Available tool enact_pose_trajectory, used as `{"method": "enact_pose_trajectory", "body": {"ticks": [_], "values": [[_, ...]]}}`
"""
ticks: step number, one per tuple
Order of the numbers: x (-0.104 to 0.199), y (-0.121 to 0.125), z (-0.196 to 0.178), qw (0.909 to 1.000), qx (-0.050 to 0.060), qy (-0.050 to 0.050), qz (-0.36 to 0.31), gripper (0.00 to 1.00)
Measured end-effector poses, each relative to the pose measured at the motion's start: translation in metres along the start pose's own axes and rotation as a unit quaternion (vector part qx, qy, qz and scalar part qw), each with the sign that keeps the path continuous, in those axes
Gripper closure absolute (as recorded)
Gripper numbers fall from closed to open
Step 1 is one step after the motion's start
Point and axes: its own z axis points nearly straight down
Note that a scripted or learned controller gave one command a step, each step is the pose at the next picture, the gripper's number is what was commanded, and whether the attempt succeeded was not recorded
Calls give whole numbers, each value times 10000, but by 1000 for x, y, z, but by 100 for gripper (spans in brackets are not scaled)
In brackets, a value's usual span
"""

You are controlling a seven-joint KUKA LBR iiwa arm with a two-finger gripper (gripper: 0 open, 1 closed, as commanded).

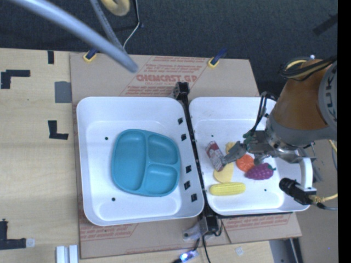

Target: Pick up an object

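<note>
Gripper [237, 151] (jaw state unreadable) low among toy food, orange piece [245, 161] half hidden.

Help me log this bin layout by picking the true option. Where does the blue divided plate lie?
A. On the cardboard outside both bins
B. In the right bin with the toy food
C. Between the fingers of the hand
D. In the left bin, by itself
D: the blue divided plate lies flat in the left bin, while the corn cob and purple grapes sit in the right bin.
</note>
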Motion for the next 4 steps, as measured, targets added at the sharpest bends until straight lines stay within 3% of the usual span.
{"method": "enact_pose_trajectory", "body": {"ticks": [1,3,4], "values": [[0,3,-7,10000,-74,-10,-19,0],[3,4,111,10000,-43,-3,-14,0],[3,4,99,10000,-55,-1,-21,100]]}}
